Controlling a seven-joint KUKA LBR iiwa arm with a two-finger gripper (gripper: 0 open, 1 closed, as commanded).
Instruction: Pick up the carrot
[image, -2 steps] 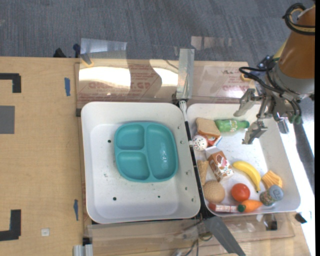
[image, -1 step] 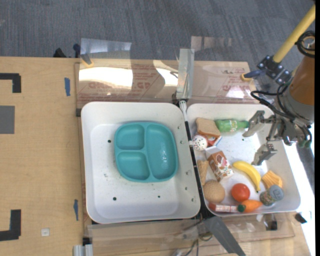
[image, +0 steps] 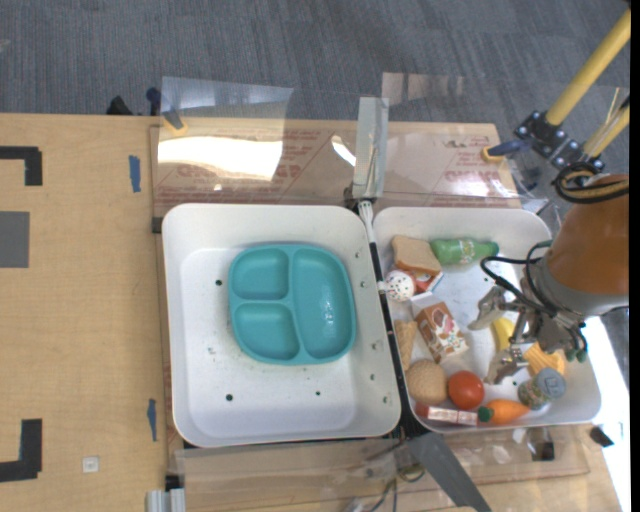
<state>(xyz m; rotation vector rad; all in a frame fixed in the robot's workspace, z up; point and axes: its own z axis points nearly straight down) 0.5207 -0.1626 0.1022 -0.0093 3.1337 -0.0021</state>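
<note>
Camera view, from above the bench: my gripper (image: 505, 340) hangs low in the right bin (image: 570, 225), its two metal fingers spread apart with nothing between them, over the patch of bare floor right of the small carton (image: 440, 331). The carrot (image: 503, 411) lies at the bin's near edge, just below my fingertips in this view and a little toward me, apart from them. Its long axis runs roughly across the picture, green top pointing left toward the tomato (image: 464, 388), which sits just beside it; the orange tip points right toward a grey round piece (image: 546, 385).

As I judge it, the coming move turns on that line: the carrot sits nearer the camera than my hand, so I need to travel toward the near wall, turn my fingers to close across the carrot's narrow width, and keep clear of the tomato crowding its left end. The teal divided plate (image: 293, 303) waits in the left bin (image: 190, 330).
</note>
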